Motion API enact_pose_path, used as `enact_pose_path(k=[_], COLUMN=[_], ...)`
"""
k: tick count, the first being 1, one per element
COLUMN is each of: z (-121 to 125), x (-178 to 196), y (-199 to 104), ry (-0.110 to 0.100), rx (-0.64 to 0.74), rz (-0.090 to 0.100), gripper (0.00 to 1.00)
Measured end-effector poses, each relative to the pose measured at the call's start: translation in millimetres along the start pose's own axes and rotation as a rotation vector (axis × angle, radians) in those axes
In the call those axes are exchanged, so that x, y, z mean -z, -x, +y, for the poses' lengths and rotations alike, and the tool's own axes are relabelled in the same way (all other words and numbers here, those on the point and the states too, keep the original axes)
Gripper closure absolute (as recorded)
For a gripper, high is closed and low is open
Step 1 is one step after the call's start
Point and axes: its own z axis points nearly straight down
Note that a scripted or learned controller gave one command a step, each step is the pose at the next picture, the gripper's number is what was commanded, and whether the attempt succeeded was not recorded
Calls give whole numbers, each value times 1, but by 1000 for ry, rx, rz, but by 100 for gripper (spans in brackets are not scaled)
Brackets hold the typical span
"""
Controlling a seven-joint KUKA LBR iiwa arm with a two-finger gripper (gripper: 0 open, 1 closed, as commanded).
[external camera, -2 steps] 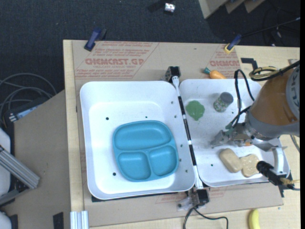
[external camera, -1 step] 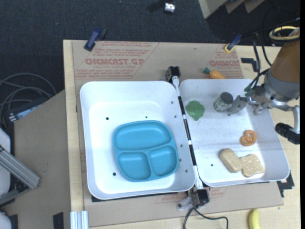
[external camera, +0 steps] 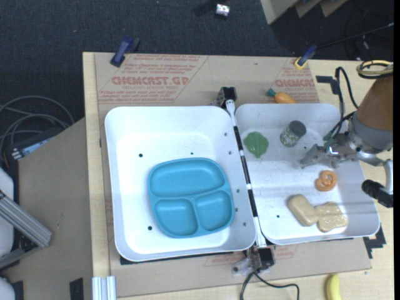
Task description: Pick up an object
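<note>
Orange pretzel is lying in the right bin, and the gripper is hovering just above it with fingers spread narrowly, holding nothing, seemingly lining up a grab.

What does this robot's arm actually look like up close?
The arm enters from the right as a rounded body with a wide orange band and a grey collar below it. Thin black cables loop beside it. Its gripper is slim grey metal.

My arm: orange band over grey wrist, black cables looping above. My claw: slim grey metal fingers.
</note>
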Motion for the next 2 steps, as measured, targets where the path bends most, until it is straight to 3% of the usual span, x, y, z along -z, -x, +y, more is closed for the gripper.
enact_pose_path(k=[1,2], z=[-23,-23], x=[-3,7], y=[-4,-3], ry=[2,5], rx=[-2,-3], rz=[-5,-8], gripper=[0,100])
